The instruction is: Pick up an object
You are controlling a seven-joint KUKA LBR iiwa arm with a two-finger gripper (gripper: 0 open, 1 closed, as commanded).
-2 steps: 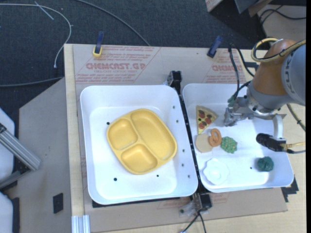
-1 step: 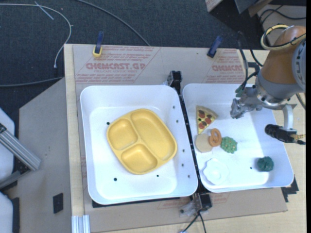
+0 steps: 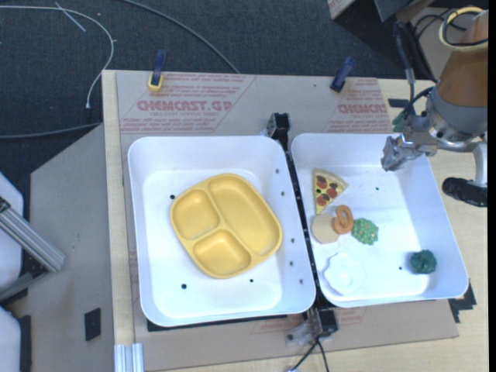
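I am seeing free white floor in the right bin point(image 3: 387, 208) between the gripper point(image 3: 395, 155), near the far rim, and the toy food: pizza slice point(image 3: 327, 189), green piece point(image 3: 364, 231). The arm point(image 3: 463, 84) is reaching from the right. Its opening I cannot tell.

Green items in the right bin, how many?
2. A light green piece mid-bin, beside the orange ring; a dark green piece near the bin's lower right corner. None looks hidden.
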